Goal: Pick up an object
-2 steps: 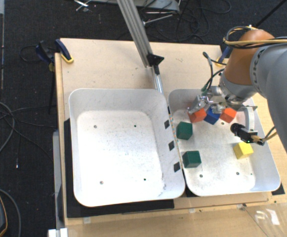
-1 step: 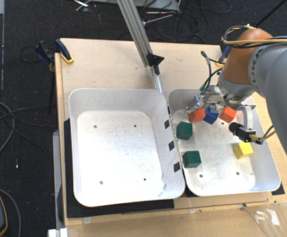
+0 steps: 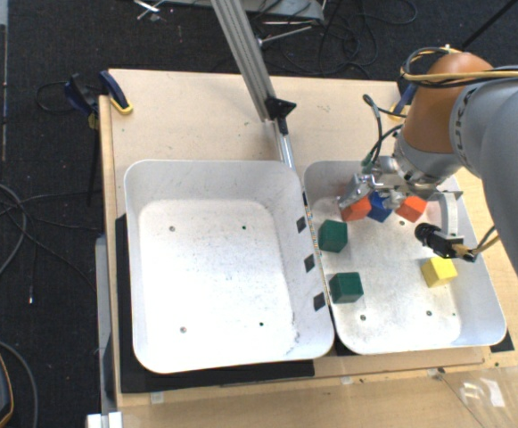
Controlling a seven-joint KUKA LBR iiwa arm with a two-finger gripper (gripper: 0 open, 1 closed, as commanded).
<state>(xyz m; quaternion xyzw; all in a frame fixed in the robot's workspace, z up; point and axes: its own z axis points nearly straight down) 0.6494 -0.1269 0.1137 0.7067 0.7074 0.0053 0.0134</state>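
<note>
My gripper hangs low over the back of the right bin, directly above a cluster of blocks. A blue block sits right under it, with an orange block on its left and another orange block on its right. The gripper body hides part of the blue block. Two green blocks lie nearer the bin's left wall. A yellow block rests toward the right side.
The left bin sits beside the right one, the two sharing a raised rim. A slanted metal pole crosses the back of the bench. The grey arm with its orange band covers the right bin's back right corner.
</note>
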